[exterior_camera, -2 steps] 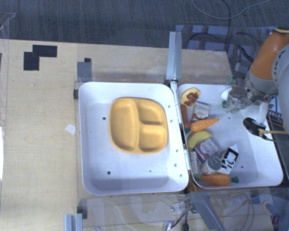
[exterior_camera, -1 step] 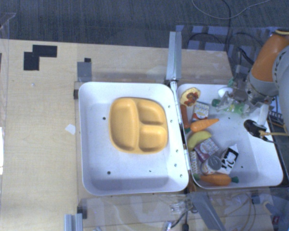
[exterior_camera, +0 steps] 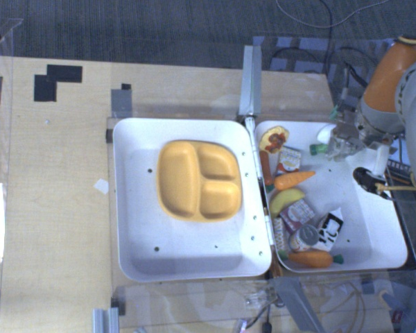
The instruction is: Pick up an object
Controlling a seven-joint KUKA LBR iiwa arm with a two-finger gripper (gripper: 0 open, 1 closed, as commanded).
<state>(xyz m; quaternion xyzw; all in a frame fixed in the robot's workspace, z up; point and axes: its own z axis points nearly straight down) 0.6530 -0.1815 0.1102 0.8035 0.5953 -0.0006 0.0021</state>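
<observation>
Two white bins, arm at upper right

Left bin [exterior_camera: 125, 207] holds a yellow tray [exterior_camera: 198, 179]; right bin [exterior_camera: 381, 234] holds a carrot [exterior_camera: 294, 180], banana [exterior_camera: 286, 200] and packets — gripper [exterior_camera: 341, 146] hangs over its upper edge, its state hard to tell.

Tray [exterior_camera: 197, 180] in left bin [exterior_camera: 135, 248]; carrot [exterior_camera: 293, 180] in right bin [exterior_camera: 381, 245].

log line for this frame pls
arm: over right bin | gripper: near back edge, nothing seen held | left bin: yellow tray | right bin: carrot, banana, clutter
</observation>
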